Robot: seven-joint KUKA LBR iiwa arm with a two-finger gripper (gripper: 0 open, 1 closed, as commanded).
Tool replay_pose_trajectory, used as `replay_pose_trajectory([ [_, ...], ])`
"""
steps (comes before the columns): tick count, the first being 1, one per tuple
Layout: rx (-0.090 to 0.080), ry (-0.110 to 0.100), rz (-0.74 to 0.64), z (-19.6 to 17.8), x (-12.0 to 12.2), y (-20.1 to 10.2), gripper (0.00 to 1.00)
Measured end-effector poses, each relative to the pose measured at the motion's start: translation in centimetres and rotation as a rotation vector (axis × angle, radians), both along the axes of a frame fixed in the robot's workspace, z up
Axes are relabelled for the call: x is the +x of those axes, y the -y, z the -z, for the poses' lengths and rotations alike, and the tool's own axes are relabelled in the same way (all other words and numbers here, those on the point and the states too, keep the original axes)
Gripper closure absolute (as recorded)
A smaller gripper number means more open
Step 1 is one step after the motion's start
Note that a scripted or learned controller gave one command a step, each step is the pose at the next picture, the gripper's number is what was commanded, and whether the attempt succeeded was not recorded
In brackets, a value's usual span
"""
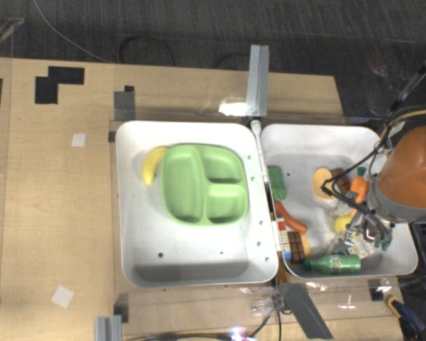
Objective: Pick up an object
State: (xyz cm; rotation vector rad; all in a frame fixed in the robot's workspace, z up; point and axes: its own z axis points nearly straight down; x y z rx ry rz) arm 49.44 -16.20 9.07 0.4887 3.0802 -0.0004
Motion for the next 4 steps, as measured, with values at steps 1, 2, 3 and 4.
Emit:
replay_pose_trajectory([
  [1, -0.002, -0.007, -0.136, 0.2, 9.4, 1.7, 0.0],
  [2, -0.002, -0.007, -0.128, 0.1, 4.9, 1.3, 0.0],
  [3, -0.001, 0.001, -0.006, 0.0, 0.4, -4.1, 0.0],
  [4, 0.0, -0.004, -0.035, 0.1, 7.0, -5.0, 0.0],
])
